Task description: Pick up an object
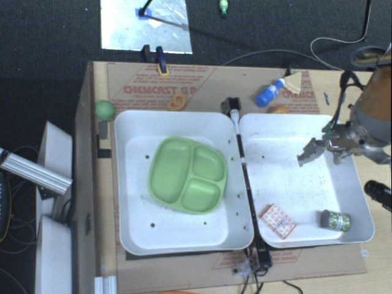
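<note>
My gripper hangs over the upper right part of the right bin, its fingers spread open with nothing between them. Below it, near the bin's front edge, lie a small red-and-white patterned packet and a small green can on its side. Both are well apart from the gripper. A light green divided plate lies in the middle of the left bin.
Behind the bins, on the cardboard, lie a blue bottle, an orange ring-shaped piece and a green ball at the left bin's far corner. A black divider runs between the bins. Cables trail at the back right.
</note>
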`<state>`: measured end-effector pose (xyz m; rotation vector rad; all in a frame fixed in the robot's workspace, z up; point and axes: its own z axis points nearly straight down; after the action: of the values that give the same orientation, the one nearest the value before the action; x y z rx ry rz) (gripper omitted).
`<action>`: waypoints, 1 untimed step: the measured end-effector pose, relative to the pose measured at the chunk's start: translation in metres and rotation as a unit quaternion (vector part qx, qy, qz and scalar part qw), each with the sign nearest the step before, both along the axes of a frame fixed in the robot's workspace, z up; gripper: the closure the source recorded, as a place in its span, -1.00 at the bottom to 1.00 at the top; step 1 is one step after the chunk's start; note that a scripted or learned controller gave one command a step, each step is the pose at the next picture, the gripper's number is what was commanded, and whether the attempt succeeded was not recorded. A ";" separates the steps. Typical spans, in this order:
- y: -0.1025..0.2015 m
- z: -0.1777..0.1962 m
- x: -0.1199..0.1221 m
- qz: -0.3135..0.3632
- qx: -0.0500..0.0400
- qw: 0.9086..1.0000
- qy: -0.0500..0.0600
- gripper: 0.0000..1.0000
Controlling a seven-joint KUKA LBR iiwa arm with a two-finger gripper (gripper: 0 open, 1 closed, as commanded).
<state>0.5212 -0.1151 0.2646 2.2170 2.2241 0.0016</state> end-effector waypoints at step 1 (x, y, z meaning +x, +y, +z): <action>-0.008 -0.134 -0.025 -0.001 0.000 1.000 0.002 -1.00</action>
<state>0.4960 -0.1227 0.1309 2.2222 2.2240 -0.0023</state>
